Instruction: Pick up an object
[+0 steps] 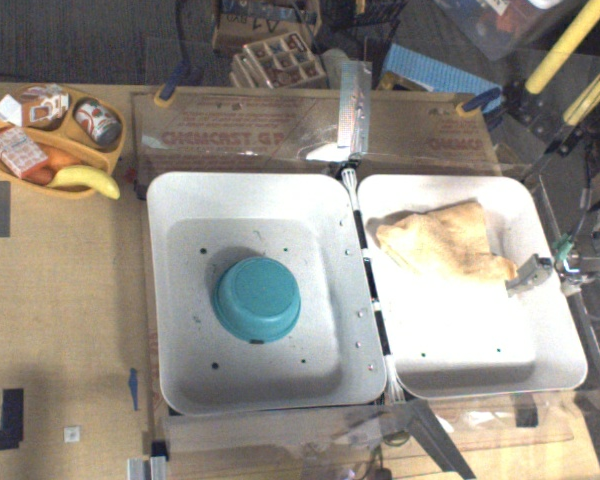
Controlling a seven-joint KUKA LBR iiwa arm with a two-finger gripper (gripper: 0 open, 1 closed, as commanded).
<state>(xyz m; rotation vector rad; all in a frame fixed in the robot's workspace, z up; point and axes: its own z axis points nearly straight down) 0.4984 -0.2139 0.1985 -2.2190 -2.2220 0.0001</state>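
No object had yet been lifted. A tan cloth [446,240] lay flat in the right bin [480,368], toward its twelve o'clock side, and a teal bowl [258,299] sat upside down near the middle of the left bin [180,218]. The gripper [531,271] was seen at the right bin's three o'clock edge, just beside the cloth's lower right corner. Whether it was released or clenched could not be told, and nothing was seen held. The whole grasp and lift was judged to remain. The cloth's long axis ran from about ten o'clock to four o'clock, its narrower end pointing toward the left bin.
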